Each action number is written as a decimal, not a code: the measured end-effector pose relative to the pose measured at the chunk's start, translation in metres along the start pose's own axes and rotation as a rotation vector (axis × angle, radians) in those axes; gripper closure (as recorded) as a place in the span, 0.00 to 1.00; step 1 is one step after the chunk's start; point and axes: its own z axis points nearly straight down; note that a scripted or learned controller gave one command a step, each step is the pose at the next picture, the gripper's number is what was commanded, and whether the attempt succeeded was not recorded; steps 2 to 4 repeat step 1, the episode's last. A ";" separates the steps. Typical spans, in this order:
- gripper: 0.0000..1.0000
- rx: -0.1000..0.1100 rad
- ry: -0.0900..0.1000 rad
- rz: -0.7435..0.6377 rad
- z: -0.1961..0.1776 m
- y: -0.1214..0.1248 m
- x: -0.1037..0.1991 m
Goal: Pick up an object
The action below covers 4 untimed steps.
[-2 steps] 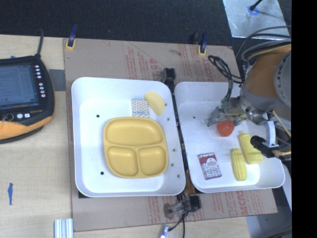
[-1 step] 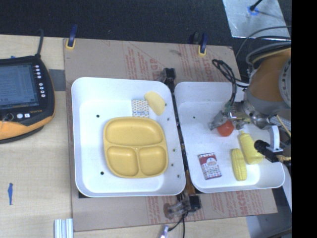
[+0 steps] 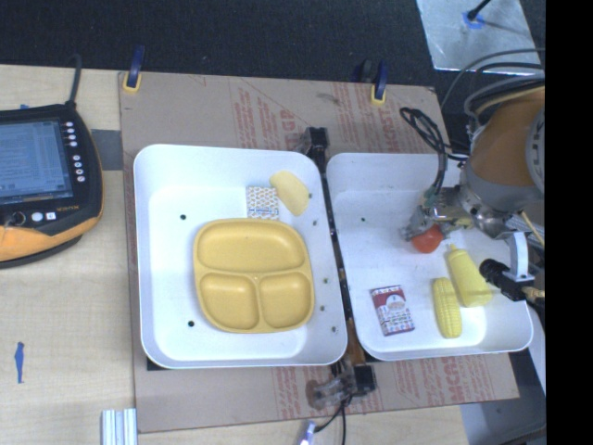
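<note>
- My claw [image 3: 428, 226] low in right bin [image 3: 389, 179], on a small red-orange object [image 3: 427, 240]; grip and finger spread unreadable.
- Yellow bottle [image 3: 466, 275], corn cob [image 3: 447, 307], red card box [image 3: 392, 310] nearby.
- Left bin [image 3: 162, 248]: yellow divided plate [image 3: 252, 274].

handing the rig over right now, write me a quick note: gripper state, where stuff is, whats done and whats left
Gripper: down in the right bin, right at the small red object. Whether the fingers are open or shut can't be told, so no confirmed grasp.

Right bin also has: yellow corn cob, a second yellow piece beside it, and a red and white card near the front.

Left bin: yellow divided plate, a pale yellow piece and a small patterned packet behind it.

Done: arm is positioned at the red object.
Left: confirm a grip and lift; nothing is visibly picked up yet.
</note>
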 end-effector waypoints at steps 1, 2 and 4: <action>1.00 -0.006 0.002 0.003 -0.091 0.021 0.097; 1.00 -0.006 0.002 0.003 -0.091 0.021 0.097; 1.00 -0.006 0.002 0.003 -0.091 0.021 0.097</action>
